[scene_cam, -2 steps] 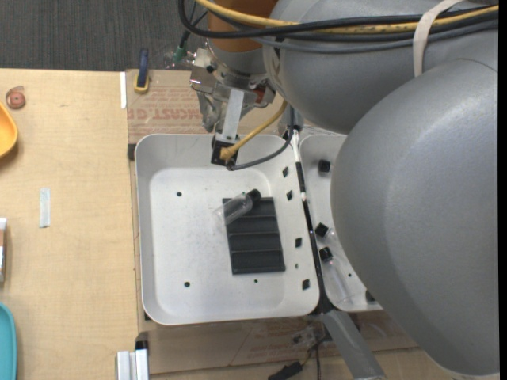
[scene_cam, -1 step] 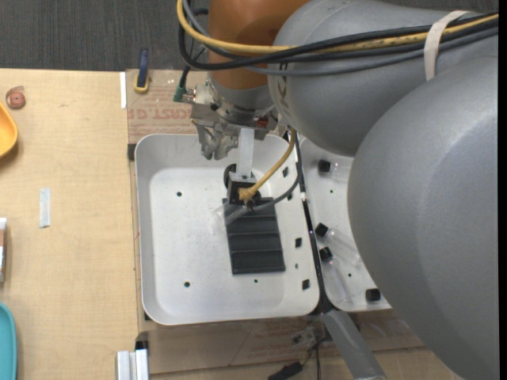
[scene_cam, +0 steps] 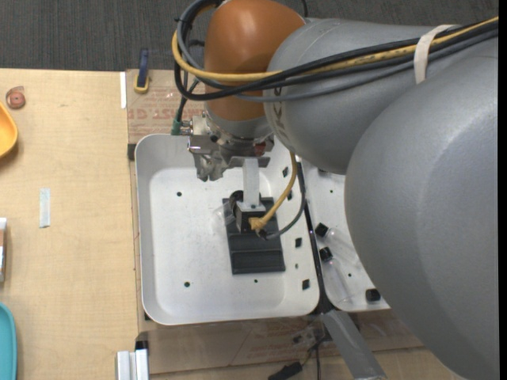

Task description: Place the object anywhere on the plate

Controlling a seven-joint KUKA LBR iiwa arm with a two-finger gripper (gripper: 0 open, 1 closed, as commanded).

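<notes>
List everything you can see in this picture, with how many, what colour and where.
left bin: one, white, mid-view, under the gripper
right bin: one, white, beside it, mostly covered by the arm
bench: one, pale wood, under both bins
orange thing: one, orange, left edge, cut off
teal thing: one, teal, lower left corner, cut off
disc: one, reddish, bench's far left
strip: one, pale, left of the bins
clamp: one, blue, bench's far edge
arm: one, grey with orange band, from the right
gripper: one, metal, over the left bin
</notes>
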